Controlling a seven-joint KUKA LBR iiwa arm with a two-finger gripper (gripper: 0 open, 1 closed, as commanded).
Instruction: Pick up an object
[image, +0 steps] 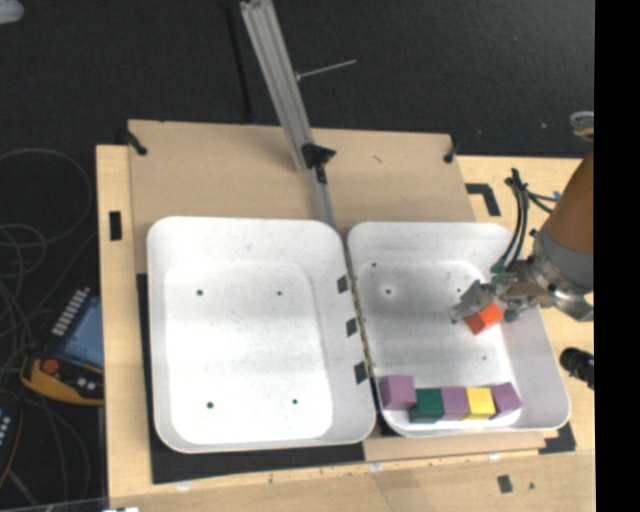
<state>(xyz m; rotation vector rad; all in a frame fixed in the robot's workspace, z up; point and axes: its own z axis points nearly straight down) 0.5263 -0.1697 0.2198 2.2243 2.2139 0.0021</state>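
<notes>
Gripper (478, 310) over right bin (420, 255), near its right wall, clenched on orange block (485, 319), block between the fingers and lifted off the bin floor. Along that bin's front wall, a row: purple block (398, 389), green block (429, 403), second purple block (455, 401), yellow block (481, 401), third purple block (505, 397).

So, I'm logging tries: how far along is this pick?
Done: the gripper has reached into the right bin. In hand: an orange block sits at its fingertips, apparently gripped. Left: a clear lift; whether it's off the floor is unclear.
</notes>
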